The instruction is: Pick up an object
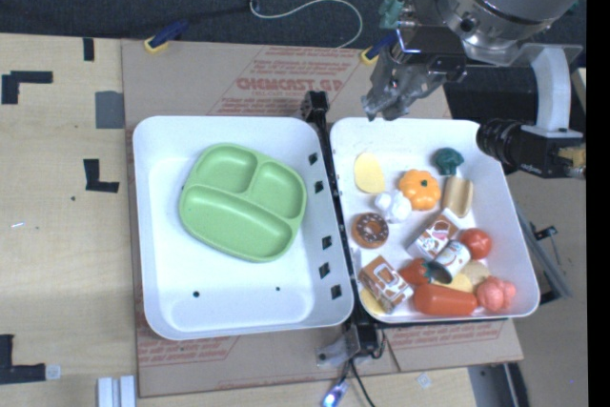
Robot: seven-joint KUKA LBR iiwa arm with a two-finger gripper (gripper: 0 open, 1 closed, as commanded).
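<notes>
Grey two-finger gripper point(386, 102) hovers above right white bin's point(510, 195) far rim (finger state unreadable). Green divided plastic plate point(243, 201) sits in left white bin point(157, 205).

The gripper point(386, 102) hangs above the far rim of the right bin point(515, 234), which holds toy foods including a pumpkin point(420, 189) and a doughnut point(370, 230). The left bin point(157, 234) holds a green divided plate point(242, 201)
</notes>
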